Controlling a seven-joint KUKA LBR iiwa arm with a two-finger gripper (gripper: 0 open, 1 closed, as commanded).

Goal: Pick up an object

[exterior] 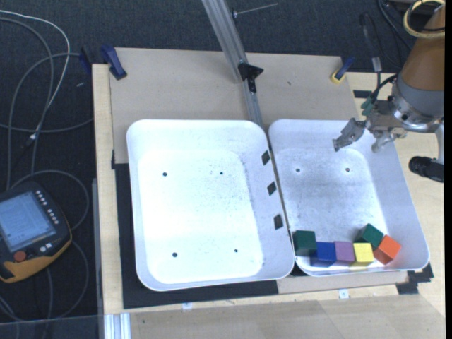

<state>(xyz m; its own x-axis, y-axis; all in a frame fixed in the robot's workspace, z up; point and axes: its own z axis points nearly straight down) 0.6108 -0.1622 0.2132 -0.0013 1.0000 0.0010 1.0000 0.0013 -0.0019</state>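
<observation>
Several small blocks lie in a row along the near edge of the right bin (395,189): a dark green block (304,241), a blue block (325,251), a purple block (344,251), a yellow block (362,252), a second green block (371,234) and an orange block (388,248). My gripper (365,138) hangs over the far right corner of that bin, well away from the blocks. Its two fingers are spread apart with nothing between them.
The left bin (141,189) sits beside the right one, its floor bare white. A metal pole (226,34) slants down to the gap between the bins. Blue clamps (113,62) hold the board's far corners. A handheld pendant (28,224) lies left of the bench.
</observation>
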